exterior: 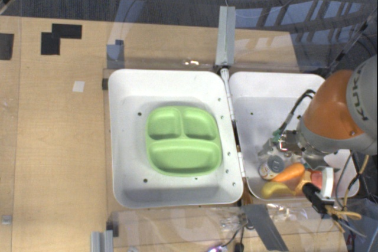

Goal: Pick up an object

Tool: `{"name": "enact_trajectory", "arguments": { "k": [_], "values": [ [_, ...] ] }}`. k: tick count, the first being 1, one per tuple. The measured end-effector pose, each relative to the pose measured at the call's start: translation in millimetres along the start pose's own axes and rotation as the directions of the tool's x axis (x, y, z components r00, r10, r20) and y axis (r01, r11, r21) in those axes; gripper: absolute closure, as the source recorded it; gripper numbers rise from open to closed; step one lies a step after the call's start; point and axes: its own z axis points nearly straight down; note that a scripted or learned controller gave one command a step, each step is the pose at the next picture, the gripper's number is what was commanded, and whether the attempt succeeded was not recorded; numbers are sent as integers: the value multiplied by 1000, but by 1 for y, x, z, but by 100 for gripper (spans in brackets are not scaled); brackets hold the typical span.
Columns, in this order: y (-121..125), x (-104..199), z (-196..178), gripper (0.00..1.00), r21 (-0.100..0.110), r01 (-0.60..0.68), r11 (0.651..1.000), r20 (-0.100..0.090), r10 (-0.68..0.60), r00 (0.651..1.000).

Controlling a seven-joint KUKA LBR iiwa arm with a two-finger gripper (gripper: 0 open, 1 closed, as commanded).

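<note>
In the right bin (260,97), near its front edge, lies a small heap of toy food: an orange carrot-like piece (289,173), a yellow banana-like piece (275,189), a small round grey-and-tan item (271,167) and a red-pink piece (319,177). My gripper (284,146) hangs low over the heap, just above the round item and the carrot. The grey wrist and orange band (333,112) cover the bin's right half and hide part of the heap.
The left bin (127,127) holds a green divided plate (182,140) at its middle. A metal rail (225,35) runs back from the ridge between the bins. Cables trail behind the right bin and along the bench's front edge.
</note>
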Motion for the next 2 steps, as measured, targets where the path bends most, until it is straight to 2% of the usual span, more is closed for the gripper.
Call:
{"name": "enact_trajectory", "arguments": {
  "k": [1,2],
  "values": [
    [25,15,8,0,-1,147,989,0,-147,989],
    [5,-29,8,0,-3,-11,1000,-2,11,1000]
  ]
}}
